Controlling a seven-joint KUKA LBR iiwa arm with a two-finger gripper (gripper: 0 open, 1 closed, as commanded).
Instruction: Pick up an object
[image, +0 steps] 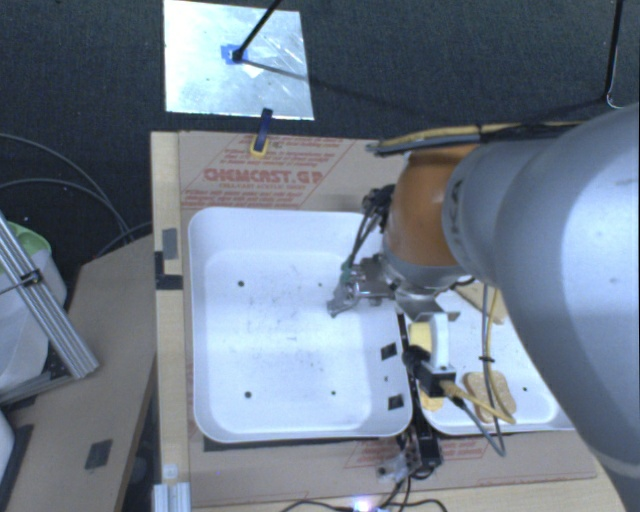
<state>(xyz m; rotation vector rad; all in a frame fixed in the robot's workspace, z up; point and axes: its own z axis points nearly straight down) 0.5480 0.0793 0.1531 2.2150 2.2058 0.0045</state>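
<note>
The camera view looks down on a bench where two shallow white bins sit side by side on a sheet of cardboard (262, 172) printed with red lettering.

The left bin (210, 300) shows a bare white floor with a few small dark holes and faint scuff marks.

The right bin (535, 405) is largely covered by the arm (560, 250), whose grey bulk fills the right of the frame, with its orange band (420, 215) above the wrist.

The gripper (345, 298) hangs at the right edge of the left bin, near the divide between the two bins, its metal parts pointing toward the left bin's floor. Whether the jaws are apart or closed cannot be told from this angle, and nothing can be seen between them.

In the right bin, near its front edge, lies a pale yellowish object (492, 392), oblong and tan, like a piece of toy food; its exact kind is unclear. Just beside it, at the bin's left edge, a yellow block-like piece (422, 338) sits against dark fittings and cables along the divide. Both are well apart from the gripper.

Beyond the cardboard's far edge a shiny metal plate (238, 60) lies on the dark floor, with a small blue piece on it. A small yellow and blue clip (262, 135) sits at the cardboard's far edge.
</note>
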